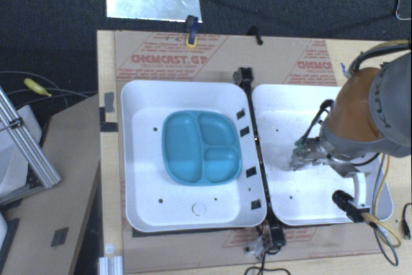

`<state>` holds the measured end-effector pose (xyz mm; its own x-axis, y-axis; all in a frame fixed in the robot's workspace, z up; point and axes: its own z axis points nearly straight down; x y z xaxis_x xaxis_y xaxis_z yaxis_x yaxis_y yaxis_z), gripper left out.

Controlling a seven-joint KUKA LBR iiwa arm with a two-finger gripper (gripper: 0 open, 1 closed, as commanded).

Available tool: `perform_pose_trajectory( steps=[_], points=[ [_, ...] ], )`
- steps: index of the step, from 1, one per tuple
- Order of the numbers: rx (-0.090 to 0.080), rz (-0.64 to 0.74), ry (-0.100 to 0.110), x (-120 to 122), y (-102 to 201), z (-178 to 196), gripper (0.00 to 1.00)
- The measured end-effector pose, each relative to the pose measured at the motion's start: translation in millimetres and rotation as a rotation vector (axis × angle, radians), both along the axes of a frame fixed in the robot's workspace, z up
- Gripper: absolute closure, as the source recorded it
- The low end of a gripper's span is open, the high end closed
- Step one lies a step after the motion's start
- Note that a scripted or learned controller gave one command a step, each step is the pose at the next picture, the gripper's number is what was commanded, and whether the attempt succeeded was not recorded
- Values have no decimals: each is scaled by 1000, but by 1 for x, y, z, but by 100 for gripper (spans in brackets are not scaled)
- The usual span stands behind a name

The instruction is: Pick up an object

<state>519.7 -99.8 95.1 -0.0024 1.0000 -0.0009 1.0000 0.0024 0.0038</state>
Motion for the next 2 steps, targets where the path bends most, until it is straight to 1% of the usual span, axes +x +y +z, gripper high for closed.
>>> perform_pose_trajectory(
  steps=[1,2],
  points=[
    [5,10,-4,-32,89,94,100],
    [3,8,-5,-29,137,163,100]
  ],
)
